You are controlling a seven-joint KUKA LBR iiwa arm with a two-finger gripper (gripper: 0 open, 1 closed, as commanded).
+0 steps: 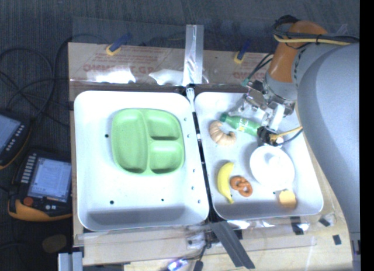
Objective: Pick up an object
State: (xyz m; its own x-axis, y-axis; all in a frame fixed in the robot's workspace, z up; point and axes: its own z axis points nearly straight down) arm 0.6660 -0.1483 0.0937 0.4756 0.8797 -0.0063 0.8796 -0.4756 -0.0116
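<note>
Jaws' state cannot be told; they hang by the green bottle in the right bin

The hand hangs over the right bin, just above a green bottle beside a croissant. A banana, pretzel and white bowl lie nearer. A green divided plate (three compartments) sits in the left bin.

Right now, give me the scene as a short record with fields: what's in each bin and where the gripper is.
left bin: green divided plate
right bin: green bottle, croissant, banana, pretzel, white bowl, small orange block
gripper: at the far end of the right bin, over the green bottle
grasp: nothing visibly held
</note>
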